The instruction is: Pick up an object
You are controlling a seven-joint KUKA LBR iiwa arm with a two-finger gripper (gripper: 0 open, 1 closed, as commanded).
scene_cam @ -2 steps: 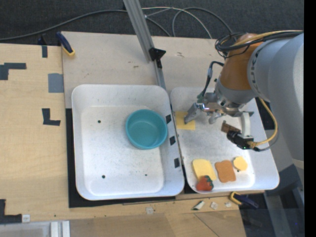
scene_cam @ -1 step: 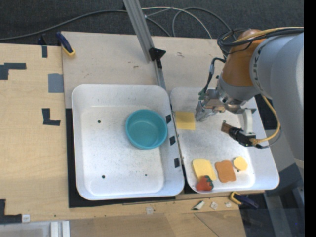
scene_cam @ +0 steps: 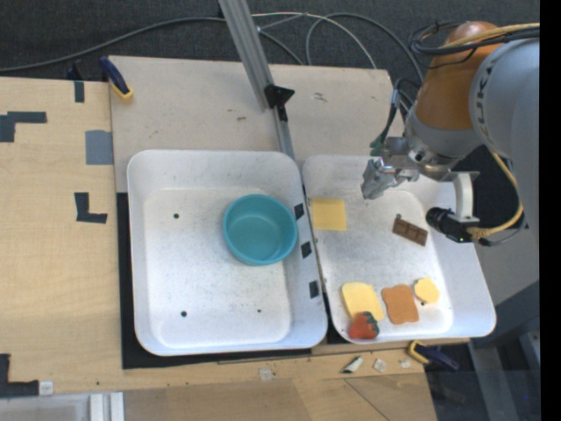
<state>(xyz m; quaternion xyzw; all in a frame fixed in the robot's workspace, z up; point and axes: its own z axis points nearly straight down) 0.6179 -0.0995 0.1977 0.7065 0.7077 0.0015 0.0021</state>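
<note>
While the gripper (scene_cam: 379,182) hangs over the upper part of the right bin (scene_cam: 465,323), whether it is wide or narrow cannot be told from this slanted view; nothing visible sits in it. No object is off the bin floor, so the pick looks not yet begun.

Candidates all lie in the right bin. A yellow square (scene_cam: 330,215) rests near the bin's left wall, just left of and below the gripper. A brown bar (scene_cam: 409,230) lies to the gripper's lower right. Along the bottom sit a yellow slab (scene_cam: 359,297), a strawberry (scene_cam: 364,326) touching its lower edge, an orange slab (scene_cam: 400,304) just beside it, and a small yellow round (scene_cam: 427,290) next to that. The left bin (scene_cam: 149,235) holds a teal bowl (scene_cam: 259,228).

Several things could spoil a try from here. The square and bar are flat and thin, so a descent stopping short would likely close on air, and one going too deep would press into the bin floor. The square also sits close to the wall, which may block one side of the gripper. The bottom cluster is crowded: aiming there risks nudging a neighbour, or pinching two pieces and dropping both. The strawberry, being rounded, may squirt sideways if gripped off centre.
</note>
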